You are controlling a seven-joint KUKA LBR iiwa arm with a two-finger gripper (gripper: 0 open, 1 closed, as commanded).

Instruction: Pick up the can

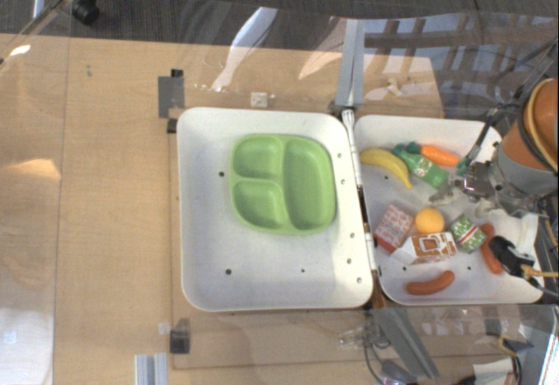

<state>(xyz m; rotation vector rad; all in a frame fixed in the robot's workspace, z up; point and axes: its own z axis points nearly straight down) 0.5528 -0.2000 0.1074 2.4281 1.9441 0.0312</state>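
The arm's metal hand (460, 185), its state impossible to tell, is poised over the right white bin (454, 292); the small green-and-red can (469, 236) must next be reached.

The arm (534, 140) runs off the right edge, most of it cut away, and its wrist covers the right bin's (454, 294) far right corner. The gripper (467, 185) is too small and cluttered to read. Labels on the small cartons (434, 244) blur out.
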